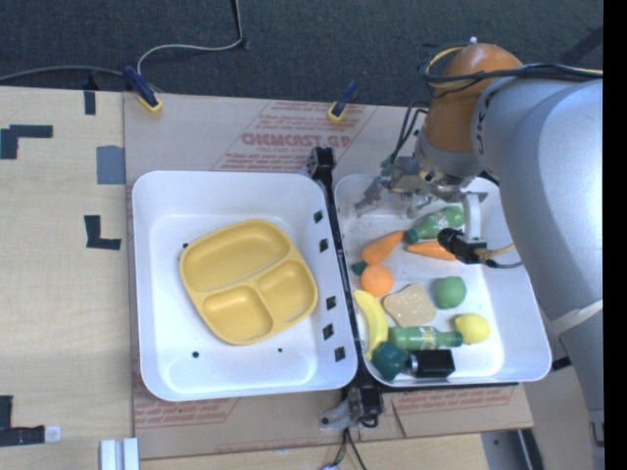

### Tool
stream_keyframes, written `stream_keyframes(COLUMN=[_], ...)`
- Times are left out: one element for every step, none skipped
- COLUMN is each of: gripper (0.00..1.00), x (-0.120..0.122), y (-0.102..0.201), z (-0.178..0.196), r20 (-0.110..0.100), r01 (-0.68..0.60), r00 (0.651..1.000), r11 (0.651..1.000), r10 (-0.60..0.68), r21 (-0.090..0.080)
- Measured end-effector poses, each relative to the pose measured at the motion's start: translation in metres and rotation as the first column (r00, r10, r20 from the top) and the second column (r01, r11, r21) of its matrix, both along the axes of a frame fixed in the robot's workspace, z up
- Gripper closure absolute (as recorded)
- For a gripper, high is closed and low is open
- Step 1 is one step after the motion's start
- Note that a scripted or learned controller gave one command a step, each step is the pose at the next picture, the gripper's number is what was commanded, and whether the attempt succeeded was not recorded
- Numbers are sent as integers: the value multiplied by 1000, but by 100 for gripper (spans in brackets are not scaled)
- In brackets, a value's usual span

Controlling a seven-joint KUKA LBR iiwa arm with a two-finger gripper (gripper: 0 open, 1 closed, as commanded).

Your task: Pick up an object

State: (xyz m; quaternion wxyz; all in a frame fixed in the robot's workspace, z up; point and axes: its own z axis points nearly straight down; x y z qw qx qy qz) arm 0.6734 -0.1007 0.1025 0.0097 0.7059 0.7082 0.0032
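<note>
Gripper (407,186) at right bin's (519,360) twelve o'clock; finger state unclear. Crowded carrots (404,246) nearby risk a glancing miss.

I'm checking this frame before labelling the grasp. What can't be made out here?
- End effector: small and dark against the right bin; whether it is open or shut cannot be told in the camera view.
- Green bottle: partly covered by a black part of the arm.
- Dark teal object and black object: too small to identify.
</note>
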Motion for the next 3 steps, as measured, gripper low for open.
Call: stream_keyframes(gripper=[0,0,100], x=[-28,-52,-52], y=[-5,-11,-11], z=[-17,-16,-7], r20=[-17,-15,-16], r01=[2,2,1], r00=[1000,1000,1000], r11=[1000,1000,1000], r10=[-2,-1,-1], r21=[8,7,7])
